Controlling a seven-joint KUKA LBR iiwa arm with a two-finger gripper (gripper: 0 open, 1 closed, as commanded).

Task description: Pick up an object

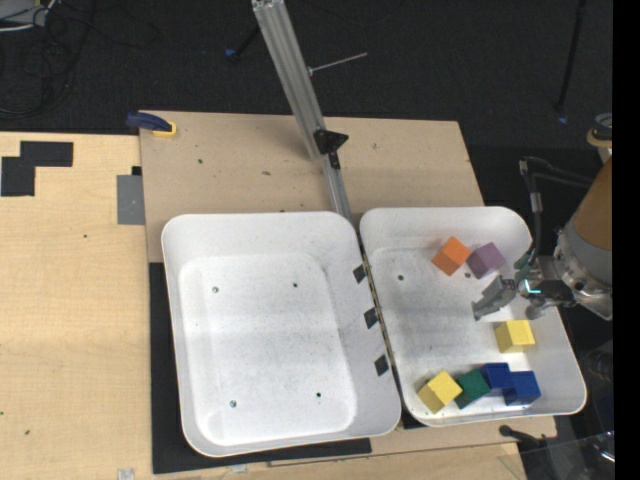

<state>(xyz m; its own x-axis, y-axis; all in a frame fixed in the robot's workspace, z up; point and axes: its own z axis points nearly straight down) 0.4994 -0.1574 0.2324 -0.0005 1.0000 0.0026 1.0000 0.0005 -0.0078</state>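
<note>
My gripper (512,298) hangs over the right side of the right bin (420,230), open, with nothing between its fingers. A yellow cube (515,335) lies just below it in the view. Up and to the left of it lie a purple cube (486,259) and an orange cube (451,255), close together. Along the bin's front edge sit another yellow cube (438,391), a green block (472,385) and a blue block (510,382), bunched in a row.
The left bin (190,238) stands beside the right one, the two joined by black clips (370,317). A metal rail (296,78) slants up from between the bins. The arm's orange band (600,208) is at the right edge.
</note>
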